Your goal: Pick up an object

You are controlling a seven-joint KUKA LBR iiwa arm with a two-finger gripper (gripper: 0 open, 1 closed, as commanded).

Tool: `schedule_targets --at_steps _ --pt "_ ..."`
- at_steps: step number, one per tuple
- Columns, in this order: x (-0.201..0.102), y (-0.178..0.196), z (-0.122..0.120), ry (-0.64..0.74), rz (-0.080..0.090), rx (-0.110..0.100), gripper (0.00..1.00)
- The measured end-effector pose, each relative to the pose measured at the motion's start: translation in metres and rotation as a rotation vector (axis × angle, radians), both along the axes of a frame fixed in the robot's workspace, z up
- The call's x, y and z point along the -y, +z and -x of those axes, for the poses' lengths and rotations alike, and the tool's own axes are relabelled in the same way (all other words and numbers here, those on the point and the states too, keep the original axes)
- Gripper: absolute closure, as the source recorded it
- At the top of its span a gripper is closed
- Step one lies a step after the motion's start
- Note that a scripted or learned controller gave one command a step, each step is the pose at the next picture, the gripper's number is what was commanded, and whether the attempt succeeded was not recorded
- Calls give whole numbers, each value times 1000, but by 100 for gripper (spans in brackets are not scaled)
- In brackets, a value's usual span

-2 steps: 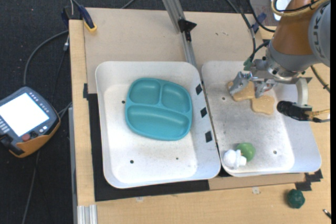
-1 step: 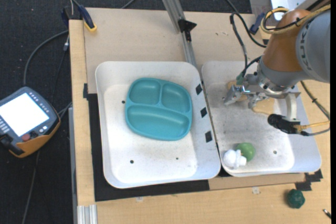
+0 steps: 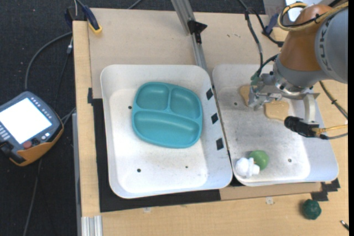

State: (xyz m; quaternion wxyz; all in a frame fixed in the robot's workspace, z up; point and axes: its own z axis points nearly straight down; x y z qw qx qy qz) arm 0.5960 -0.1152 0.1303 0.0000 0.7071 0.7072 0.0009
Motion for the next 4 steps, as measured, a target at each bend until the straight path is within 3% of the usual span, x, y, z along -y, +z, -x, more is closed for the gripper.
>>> schedule_targets --at_steps 3,4 --pt "3 149 -7 2 2 4 100" --pt "-55 147 -15 5 0 1 100"
